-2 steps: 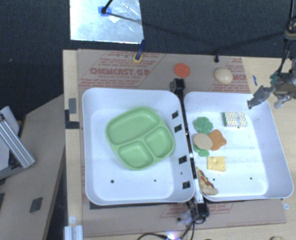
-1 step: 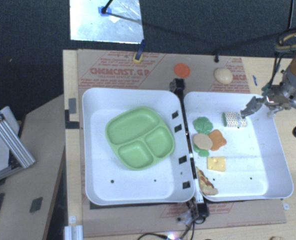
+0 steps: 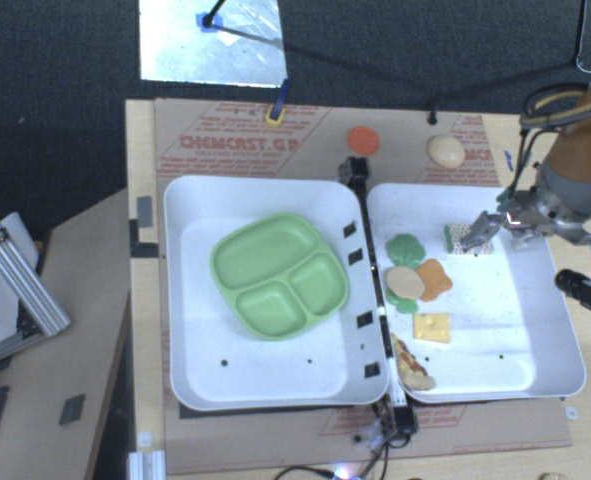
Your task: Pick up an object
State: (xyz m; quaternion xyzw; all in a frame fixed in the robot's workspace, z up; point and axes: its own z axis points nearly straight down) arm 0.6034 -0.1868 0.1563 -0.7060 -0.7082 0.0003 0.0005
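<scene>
The two-finger gripper (image 3: 478,230) is positioned low over the upper part of the right shallow white bin (image 3: 545,368). Whether it is closed or spread cannot be told. A small speckled grey-and-white item (image 3: 469,241) is seen directly at the gripper, with a narrow green piece (image 3: 449,237) just beside it. Further from the gripper, toward the bin divider, a cluster is located: a green leaf-shaped piece (image 3: 405,249), an orange piece (image 3: 434,279), a beige oval piece (image 3: 405,284) and a yellow square block (image 3: 434,327).

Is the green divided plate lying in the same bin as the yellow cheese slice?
No, the green divided plate lies in the left bin, while the yellow cheese slice lies in the right bin.
</scene>
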